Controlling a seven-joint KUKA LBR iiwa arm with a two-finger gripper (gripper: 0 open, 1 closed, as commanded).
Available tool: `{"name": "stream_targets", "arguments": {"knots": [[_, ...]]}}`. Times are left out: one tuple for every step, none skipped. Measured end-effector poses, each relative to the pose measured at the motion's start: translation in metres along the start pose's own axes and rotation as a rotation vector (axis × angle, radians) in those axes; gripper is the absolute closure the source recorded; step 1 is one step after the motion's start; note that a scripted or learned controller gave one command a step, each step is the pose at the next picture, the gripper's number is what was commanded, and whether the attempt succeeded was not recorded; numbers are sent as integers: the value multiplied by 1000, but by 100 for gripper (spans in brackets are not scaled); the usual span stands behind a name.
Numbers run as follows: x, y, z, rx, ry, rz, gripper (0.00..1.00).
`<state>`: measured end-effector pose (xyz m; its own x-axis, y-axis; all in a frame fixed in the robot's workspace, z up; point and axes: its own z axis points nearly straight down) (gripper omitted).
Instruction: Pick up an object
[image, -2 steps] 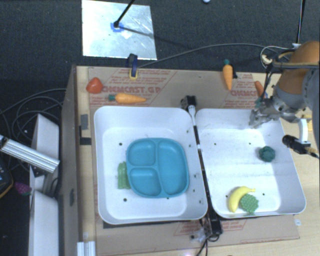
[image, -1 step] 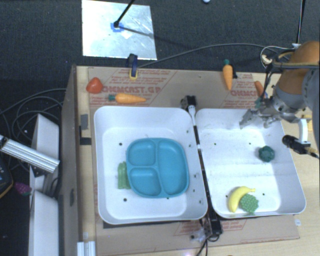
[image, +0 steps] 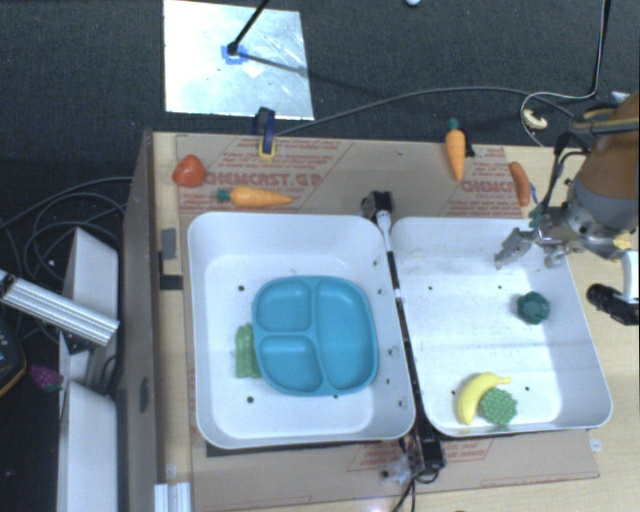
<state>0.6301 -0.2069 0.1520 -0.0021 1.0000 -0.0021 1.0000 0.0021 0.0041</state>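
My gripper hangs over the back right part of the right bin, its two fingers spread open with nothing between them. A dark green round object lies in that bin just below and in front of the gripper. Near the bin's front edge a yellow banana rests against a light green bumpy object. In the left bin sits a blue divided plate with a green piece at its left side.
On the cardboard behind the bins lie a carrot, a red-orange piece, a second carrot and an orange sausage-like piece. A blue and yellow clamp grips the back edge. Cables run off to the left.
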Motion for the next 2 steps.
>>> {"name": "stream_targets", "arguments": {"knots": [[0,-16,-30,0,0,1,0],[0,-24,-28,2,1,1,0]]}}
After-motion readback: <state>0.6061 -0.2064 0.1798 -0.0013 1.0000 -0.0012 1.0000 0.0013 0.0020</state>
